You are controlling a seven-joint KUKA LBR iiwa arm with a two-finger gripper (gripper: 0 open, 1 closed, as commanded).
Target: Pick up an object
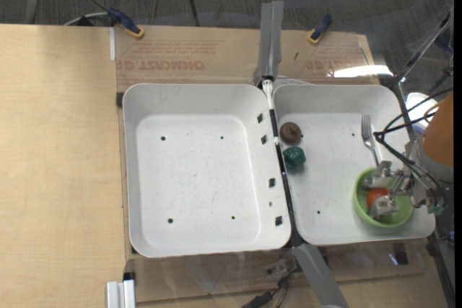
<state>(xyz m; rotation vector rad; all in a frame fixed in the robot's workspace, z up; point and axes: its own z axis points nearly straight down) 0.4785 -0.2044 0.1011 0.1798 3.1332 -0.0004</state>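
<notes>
A fork (370,138) lies in the right bin (328,223) near its right side, long axis running top to bottom, tines toward the far rim and handle reaching down to a green bowl (367,211). The arm (439,144) reaches in from the right, its gripper (388,197) low over the bowl with something red (375,197) beside it; whether it grips anything cannot be told. A brown object (290,131) and a green one (294,158) sit by the bin's left wall.
</notes>
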